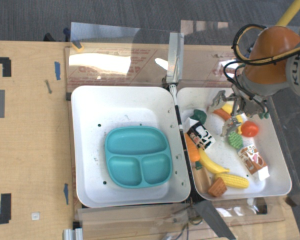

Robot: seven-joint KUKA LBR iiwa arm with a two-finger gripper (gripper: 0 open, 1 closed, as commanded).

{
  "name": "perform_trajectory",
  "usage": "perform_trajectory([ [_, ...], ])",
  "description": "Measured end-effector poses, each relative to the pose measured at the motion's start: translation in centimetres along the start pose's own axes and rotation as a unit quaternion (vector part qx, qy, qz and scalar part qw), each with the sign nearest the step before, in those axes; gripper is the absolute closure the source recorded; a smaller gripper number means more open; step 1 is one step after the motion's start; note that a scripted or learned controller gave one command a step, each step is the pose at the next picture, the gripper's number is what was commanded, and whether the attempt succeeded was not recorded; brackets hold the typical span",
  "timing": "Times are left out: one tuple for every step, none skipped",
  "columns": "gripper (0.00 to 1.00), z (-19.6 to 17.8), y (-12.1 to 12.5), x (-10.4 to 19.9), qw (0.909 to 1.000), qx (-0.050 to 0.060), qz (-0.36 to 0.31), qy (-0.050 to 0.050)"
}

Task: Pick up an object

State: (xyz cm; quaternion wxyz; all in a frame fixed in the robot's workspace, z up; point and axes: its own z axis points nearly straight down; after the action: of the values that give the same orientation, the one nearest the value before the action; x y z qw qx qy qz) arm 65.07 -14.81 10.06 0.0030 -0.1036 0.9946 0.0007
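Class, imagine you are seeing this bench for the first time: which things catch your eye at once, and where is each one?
A teal tray with three compartments lies in the middle of the left bin. The right bin holds a heap of bright toy food, among it a banana, a corn cob and a tomato. Above that heap hangs the arm with its orange band, its gripper down among the toys at the bin's far side.

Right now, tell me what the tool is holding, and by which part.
It cannot be told. The tool hangs low over the right white bin, among small toy foods by the orange-red round toy, but nothing visibly sits in its grip.
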Motion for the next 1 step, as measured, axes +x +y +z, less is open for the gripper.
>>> perform_trajectory([
  [1.0,-1.34,-0.08,-0.36,1.0,0.002,0.001,-0.008],
])
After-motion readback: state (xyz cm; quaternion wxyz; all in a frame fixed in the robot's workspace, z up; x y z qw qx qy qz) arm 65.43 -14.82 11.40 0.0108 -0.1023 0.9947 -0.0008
